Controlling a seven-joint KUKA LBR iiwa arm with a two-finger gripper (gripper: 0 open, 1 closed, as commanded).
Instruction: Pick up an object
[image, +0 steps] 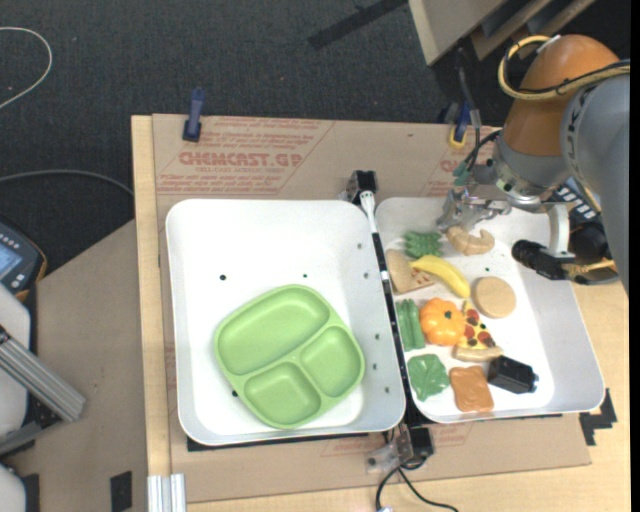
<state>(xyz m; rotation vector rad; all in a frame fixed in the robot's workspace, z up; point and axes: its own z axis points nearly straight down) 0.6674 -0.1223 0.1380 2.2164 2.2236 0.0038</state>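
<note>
The two-finger gripper (462, 222) hung over the right white bin's (570, 350) far edge, directly above a tan curved toy pastry (472, 240); its opening could not be judged.

Grey arm (600, 130), rounded orange band, black cables looping, small metallic wrist hardware

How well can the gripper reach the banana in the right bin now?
Probably yes. The gripper is low over the far end of the right bin, and the banana lies just nearer the camera, on top of the pile with its upper side uncovered. Neighbouring toys crowd its sides, so a clean grasp is uncertain.
</note>
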